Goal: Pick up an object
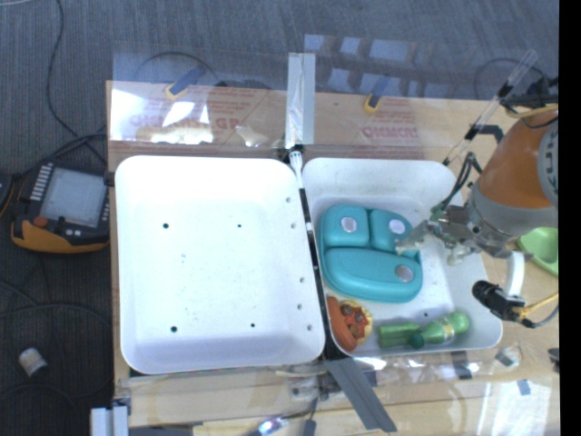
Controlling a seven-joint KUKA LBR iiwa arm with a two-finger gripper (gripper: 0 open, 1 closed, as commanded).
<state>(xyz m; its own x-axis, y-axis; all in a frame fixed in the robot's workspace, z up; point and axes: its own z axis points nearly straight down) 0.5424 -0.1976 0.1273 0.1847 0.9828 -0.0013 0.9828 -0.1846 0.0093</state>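
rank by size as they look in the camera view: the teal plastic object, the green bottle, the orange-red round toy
1. Teal plastic object, clearly the largest.
2. Green bottle lying on its side.
3. Orange-red round toy, which looks a little smaller than the bottle, though it is close.

All lie in the right white bin.

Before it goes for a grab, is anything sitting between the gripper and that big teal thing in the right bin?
Nothing visible. The gripper hangs at the right side of the teal object, with bare bin floor around it. The green bottle and orange toy lie nearer the front wall.
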